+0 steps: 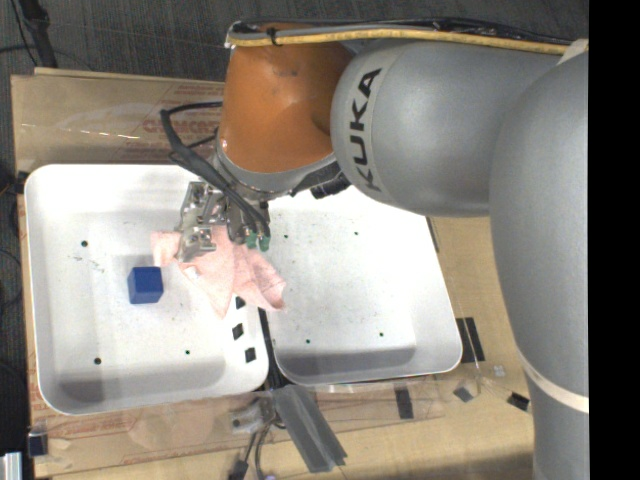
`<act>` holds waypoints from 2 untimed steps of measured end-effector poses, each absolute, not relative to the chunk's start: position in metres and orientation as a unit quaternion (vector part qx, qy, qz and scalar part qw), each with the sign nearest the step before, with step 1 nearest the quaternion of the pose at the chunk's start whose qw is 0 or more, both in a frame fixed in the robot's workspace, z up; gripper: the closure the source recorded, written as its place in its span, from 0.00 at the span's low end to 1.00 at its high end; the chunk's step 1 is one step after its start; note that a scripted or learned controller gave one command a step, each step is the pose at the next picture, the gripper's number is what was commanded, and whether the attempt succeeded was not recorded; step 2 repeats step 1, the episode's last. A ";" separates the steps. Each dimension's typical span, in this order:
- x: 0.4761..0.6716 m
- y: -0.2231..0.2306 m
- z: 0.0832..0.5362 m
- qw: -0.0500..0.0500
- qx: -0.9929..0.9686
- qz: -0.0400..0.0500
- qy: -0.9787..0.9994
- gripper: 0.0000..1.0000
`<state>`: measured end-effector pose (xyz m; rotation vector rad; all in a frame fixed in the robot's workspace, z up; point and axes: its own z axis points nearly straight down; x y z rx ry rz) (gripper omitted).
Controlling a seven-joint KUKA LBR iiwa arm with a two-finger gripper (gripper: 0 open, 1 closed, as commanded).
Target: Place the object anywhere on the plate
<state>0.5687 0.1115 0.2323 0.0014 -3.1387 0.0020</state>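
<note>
Claw [222, 230] low over the right edge of the left shallow white bin [60, 208], metal fingers pointing down into a crumpled pale pink cloth [235, 273]; cloth bunched up around the fingertips at its upper left, but whether actually pinched between them cannot be told, nor how wide the claw stands

Cloth draped across the divide between the two bins, upper part in the left bin, lower right corner spilling over the rim toward the right shallow white bin [400, 298]. Long axis slanting from upper left beneath the claw down to lower right, so the bulk trails away from the claw toward the near edge of the worktop

Small blue cube [145, 284] resting on the left bin's floor, well apart to the left of the cloth

No plate recognisable as such; which bin serves as one, only a guess
</note>
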 end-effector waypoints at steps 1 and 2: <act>0.569 0.111 0.233 0.001 0.000 0.001 -1.000 0.00; 0.569 0.111 0.233 0.001 0.000 0.001 -1.000 0.00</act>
